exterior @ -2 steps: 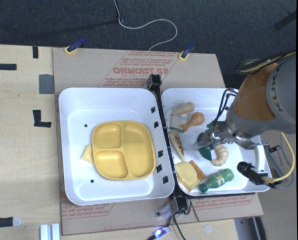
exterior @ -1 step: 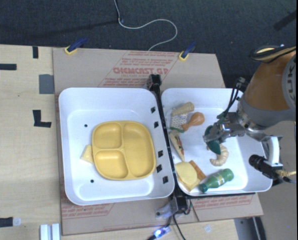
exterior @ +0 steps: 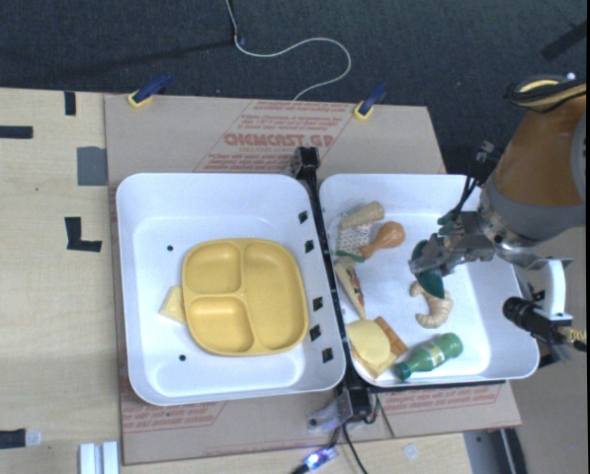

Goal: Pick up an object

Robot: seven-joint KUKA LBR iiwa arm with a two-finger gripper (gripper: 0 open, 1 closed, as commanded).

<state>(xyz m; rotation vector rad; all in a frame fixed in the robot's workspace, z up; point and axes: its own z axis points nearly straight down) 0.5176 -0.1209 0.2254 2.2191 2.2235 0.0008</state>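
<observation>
At the right of the frame we see the jaws [exterior: 431,270] low over the right bin [exterior: 472,358] — whether they are spread or pinching we cannot tell. A dark green object [exterior: 432,285] sits right under them, touching a tan croissant [exterior: 434,310]. Lower down lies a green bottle [exterior: 429,355]; the left bin [exterior: 146,215] holds a yellow tray [exterior: 245,294].

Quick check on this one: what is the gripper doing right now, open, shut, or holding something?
Gripper: over the right bin, just above a dark green object and a tan croissant; whether it holds anything cannot be told.
</observation>
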